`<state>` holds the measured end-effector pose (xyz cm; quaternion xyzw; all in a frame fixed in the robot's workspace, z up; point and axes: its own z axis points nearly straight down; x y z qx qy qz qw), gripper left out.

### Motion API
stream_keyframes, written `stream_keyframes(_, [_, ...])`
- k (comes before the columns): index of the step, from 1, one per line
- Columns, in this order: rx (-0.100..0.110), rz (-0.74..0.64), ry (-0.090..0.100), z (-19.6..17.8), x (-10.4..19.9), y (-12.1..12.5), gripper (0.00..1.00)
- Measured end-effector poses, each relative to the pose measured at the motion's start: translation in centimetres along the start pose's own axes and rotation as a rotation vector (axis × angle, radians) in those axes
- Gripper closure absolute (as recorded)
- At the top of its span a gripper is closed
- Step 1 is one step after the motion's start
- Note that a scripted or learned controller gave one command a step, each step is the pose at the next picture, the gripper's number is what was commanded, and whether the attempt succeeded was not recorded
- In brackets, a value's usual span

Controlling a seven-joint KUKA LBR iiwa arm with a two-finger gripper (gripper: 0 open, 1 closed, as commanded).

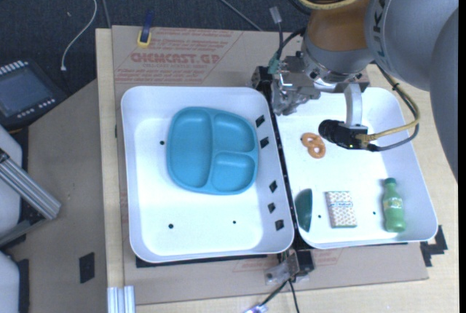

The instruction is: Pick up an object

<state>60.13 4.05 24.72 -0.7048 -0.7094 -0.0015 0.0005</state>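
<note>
The end effector [291, 89], its opening impossible to tell, is poised at eleven o'clock of the pretzel [314, 145], presumably for picking.

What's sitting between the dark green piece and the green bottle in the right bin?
In the camera view, a small patterned packet lies between the dark green piece and the green bottle, apart from both.

Red print on the cardboard sheet [175, 53] — partly legible, "CHEMCAST GP".
</note>
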Motion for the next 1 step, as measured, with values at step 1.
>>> stream_keyframes(1, [0.005, 0.002, -0.001, 1.27, 4.64, -0.56, 1.00])
